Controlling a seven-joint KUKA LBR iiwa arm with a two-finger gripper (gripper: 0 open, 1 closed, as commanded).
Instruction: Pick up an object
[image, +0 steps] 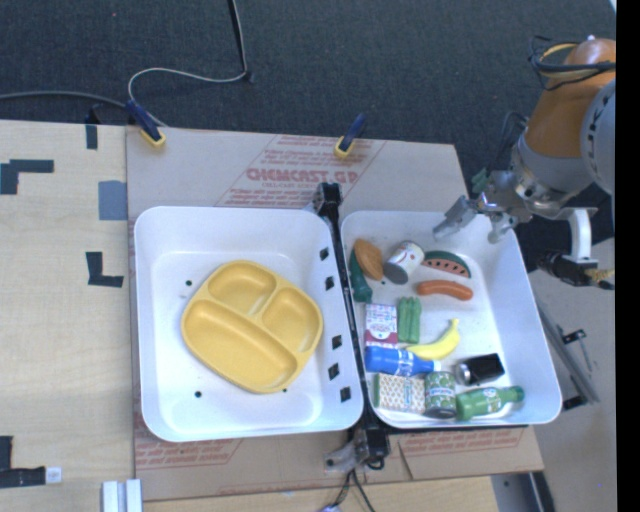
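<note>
White plastic, glossy and shallow, makes up both bins: the left bin (160, 300) carries a yellow divided plate (252, 325), while the right bin (530, 330) holds the crowd of small things the task could draw from. Among them are a banana (438, 343), a hot dog (444, 290), a watermelon slice (447, 265), a blue bottle (397, 360), a green bottle (487, 401) and a tin can (404, 262).

The pincer (478, 217) hangs above the right bin's far right corner, its two fingers spread apart with nothing between them (one points left, the other down toward the rim). The nearest candidates, the watermelon slice and the hot dog, lie just below and to the left of it.

The risk, as I judge it, comes from crowding and from the wall. A descent from this spot could strike the rim rather than reach the floor. Farther in, the items lie touching or nearly so; fingers closing there could nudge a neighbour, pinch two at once, or slip off a rounded can.
</note>
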